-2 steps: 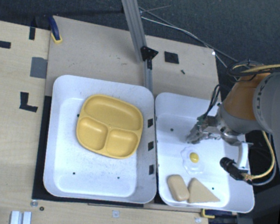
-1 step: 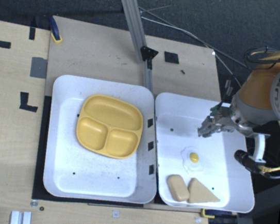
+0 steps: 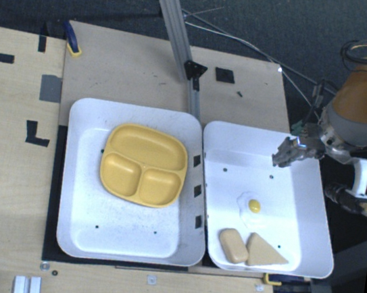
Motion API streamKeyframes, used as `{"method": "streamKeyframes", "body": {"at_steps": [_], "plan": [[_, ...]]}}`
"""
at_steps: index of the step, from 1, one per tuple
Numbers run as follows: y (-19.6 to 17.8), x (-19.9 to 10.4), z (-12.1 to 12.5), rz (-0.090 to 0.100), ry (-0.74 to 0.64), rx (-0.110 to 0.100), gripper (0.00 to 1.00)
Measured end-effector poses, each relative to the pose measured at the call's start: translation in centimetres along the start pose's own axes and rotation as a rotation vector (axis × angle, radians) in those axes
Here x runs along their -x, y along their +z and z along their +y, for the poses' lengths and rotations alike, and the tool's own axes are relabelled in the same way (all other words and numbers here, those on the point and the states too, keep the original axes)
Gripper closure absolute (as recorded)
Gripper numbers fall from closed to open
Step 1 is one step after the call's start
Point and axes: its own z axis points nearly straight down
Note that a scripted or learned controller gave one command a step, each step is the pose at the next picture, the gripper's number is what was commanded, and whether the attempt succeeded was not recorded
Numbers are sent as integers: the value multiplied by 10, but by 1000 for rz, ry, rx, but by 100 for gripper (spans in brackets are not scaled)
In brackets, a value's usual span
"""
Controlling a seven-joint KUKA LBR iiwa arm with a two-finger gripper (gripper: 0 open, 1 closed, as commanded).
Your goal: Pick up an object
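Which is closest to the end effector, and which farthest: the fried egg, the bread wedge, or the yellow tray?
From the end effector:
1. Fried egg, middle of the right bin.
2. Bread wedge, right bin's near edge.
3. Yellow tray, in the left bin.

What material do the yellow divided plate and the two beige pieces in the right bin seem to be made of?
The yellow divided plate looks like moulded plastic with a smooth, slightly glossy finish: uniform colour, rounded compartment edges, soft highlights. The two beige pieces, a rounded one and a wedge, look matte and even, possibly plastic or foam toy food; the view is too coarse to decide.
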Motion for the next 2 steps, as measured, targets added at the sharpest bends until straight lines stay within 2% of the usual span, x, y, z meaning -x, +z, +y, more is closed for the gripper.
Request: {"method": "streamKeyframes", "body": {"at_steps": [1, 2], "plan": [[-16, -1, 1, 1, 0, -4, 100], [-23, -54, -14, 3, -4, -6, 100]]}}
